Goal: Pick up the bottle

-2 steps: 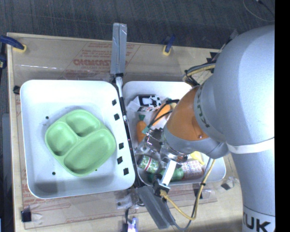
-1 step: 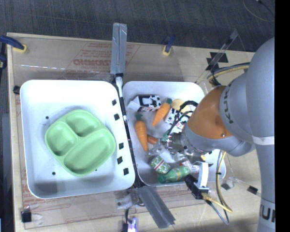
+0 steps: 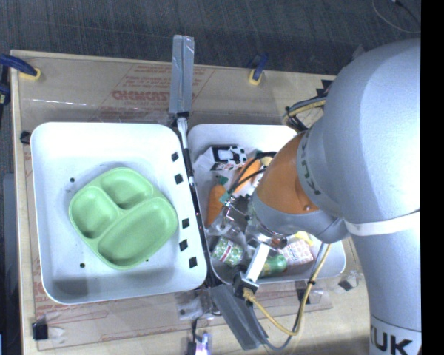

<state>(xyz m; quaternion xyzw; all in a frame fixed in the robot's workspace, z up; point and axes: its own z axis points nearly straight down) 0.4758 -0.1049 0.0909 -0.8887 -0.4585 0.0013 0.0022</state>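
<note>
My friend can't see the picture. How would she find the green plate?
Look at the two white bins side by side and take the left bin, away from the big grey arm. The green plate lies flat in its middle. It is pale green with three sections, and it sits there alone, while the right bin is crowded with small things under the arm.

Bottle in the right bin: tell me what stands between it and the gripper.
Nothing visible does. The gripper is low in the right bin, right beside the green bottle, with other clutter packed close around.

One fixed camera overhead (slanted) faces both bins [image 3: 44, 198].
</note>
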